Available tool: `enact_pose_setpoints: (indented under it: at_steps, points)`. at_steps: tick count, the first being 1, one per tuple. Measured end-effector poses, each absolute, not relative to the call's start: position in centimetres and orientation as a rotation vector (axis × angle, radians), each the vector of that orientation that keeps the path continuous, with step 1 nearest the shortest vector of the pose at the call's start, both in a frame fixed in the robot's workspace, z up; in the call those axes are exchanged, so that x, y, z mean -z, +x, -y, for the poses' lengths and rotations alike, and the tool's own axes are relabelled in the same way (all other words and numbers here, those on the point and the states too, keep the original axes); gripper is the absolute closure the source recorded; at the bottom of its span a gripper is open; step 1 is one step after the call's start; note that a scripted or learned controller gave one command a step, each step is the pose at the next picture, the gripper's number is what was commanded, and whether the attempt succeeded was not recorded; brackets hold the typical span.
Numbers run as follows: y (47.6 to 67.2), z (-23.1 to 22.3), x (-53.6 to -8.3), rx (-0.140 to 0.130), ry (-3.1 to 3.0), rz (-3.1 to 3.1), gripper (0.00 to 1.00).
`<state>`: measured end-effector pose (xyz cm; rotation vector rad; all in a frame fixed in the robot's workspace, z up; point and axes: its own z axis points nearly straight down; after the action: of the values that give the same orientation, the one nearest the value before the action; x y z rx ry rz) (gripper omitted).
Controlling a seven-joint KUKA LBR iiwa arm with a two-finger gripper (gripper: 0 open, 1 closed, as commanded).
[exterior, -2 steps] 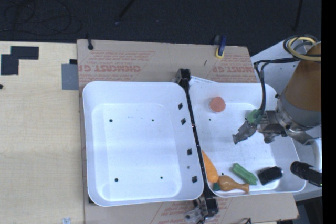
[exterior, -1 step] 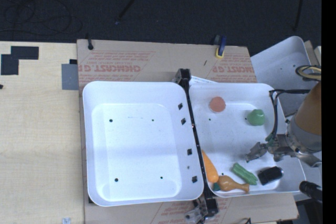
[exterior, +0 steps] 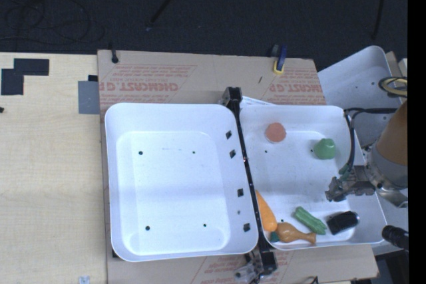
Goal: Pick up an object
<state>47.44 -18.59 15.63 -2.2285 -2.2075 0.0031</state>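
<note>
Two shallow white bins sit side by side on the bench point(exterior: 46, 163), on a sheet of printed cardboard point(exterior: 200, 80). The left bin point(exterior: 120, 136) has only small dark spots on its floor; the right bin point(exterior: 293, 118) holds all the loose things. Near its far end lies a pinkish-orange round object point(exterior: 275, 133), and to the right of it, apart, a green rounded object point(exterior: 325, 149). Along the near end, an orange carrot-shaped piece point(exterior: 266, 211) lies against the divider between the bins, its lower end touching or just beside a tan gourd-shaped piece point(exterior: 295, 233). A green elongated piece point(exterior: 310, 220) lies slanted just right of these, and a black block point(exterior: 343, 221) sits close beside that, near the bin's right corner. The arm point(exterior: 399, 143) reaches in from the right, and its pincer point(exterior: 339, 189) hangs over the right side of the right bin — between the green rounded object and the black block, above bare white floor. Nothing shows between its tips; whether they are spread or closed I cannot tell at this size.
</note>
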Motion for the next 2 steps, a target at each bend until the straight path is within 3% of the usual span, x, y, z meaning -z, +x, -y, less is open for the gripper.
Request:
enact_pose_setpoints:
  at_steps: [1, 2]
  points:
    - [53.9, 17.6, -12.0, 0.001, -2.218, 2.225, 1.0]
    - [49.2, 14.7, -8.7, -0.001, -2.225, 2.217, 1.0]
